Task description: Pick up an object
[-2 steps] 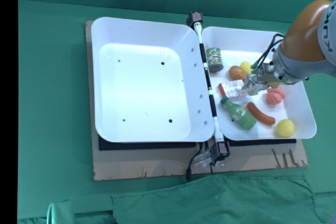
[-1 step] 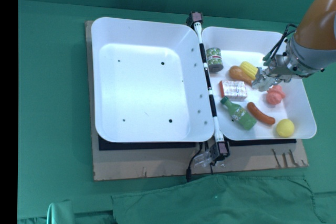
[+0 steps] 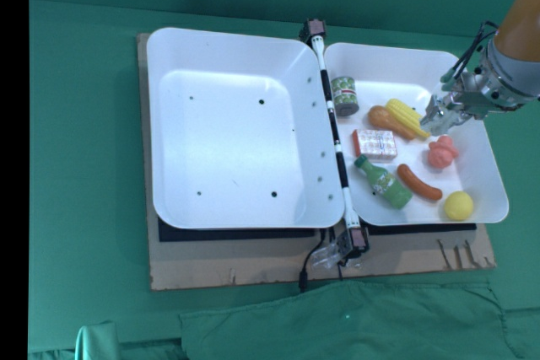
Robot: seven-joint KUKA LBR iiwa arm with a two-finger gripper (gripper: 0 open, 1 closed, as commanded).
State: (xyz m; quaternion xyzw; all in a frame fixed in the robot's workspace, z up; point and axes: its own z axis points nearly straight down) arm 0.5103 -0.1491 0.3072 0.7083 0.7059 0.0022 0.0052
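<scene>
Reaching in from the right, arm [image 3: 516, 46] slanted down over the right bin [image 3: 485, 173], orange band at the top edge, grey wrist below. Gripper [image 3: 437, 120] low over the bin's far-right part, tip pointing down and left. Cannot tell how far open; nothing seen gripped.

Just left of the tip, a yellow corn cob [image 3: 407, 117], close enough to look like touching, though not certain. Beside the corn, further left, an orange-brown carrot-like piece [image 3: 381, 119]. Just near of the gripper, a pink lumpy toy [image 3: 441, 153], apart from the tip. Further near, an orange sausage [image 3: 418, 182] and, in the near-right corner, a yellow lemon [image 3: 459, 205]. Left of the sausage, a green bottle [image 3: 383, 182] lying tilted. Between bottle and carrot, a small white and red box [image 3: 375, 144]. Against the bin's left wall, far side, a green can [image 3: 343, 95].

Left bin [image 3: 169, 63] beside it, well apart from the gripper. Both on a cardboard sheet [image 3: 236, 270] over green cloth [image 3: 84, 181].
</scene>
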